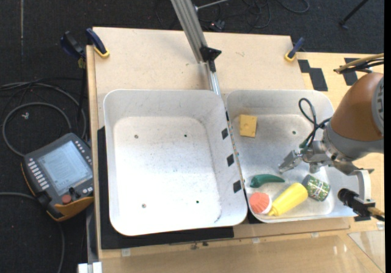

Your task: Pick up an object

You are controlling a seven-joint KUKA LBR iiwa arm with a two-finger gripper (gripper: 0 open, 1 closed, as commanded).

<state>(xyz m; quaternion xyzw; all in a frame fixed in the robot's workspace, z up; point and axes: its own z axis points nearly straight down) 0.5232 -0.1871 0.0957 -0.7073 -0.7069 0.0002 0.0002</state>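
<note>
Pincer (295, 160) hangs low in the right bin (278, 222); whether it is apart or together I cannot tell. Just below lie a green pepper (266, 179), a yellow bottle (288, 198), an orange ball (260, 203) and a green can (317, 189). A yellow sponge (248, 126) sits farther up.

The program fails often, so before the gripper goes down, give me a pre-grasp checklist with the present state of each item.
1. Objects within the right bin: ok. Yellow block, green pepper, yellow bottle, red piece and green can all lie inside.
2. Gripper over the right bin: ok.
3. Nothing held yet: ok, no object sits between its fingers.
4. Target isolated: not ok. Pepper, bottle and red piece crowd together.
5. Easiest pick free: ok, the yellow block lies alone.
6. Finger opening: cannot tell.
</note>
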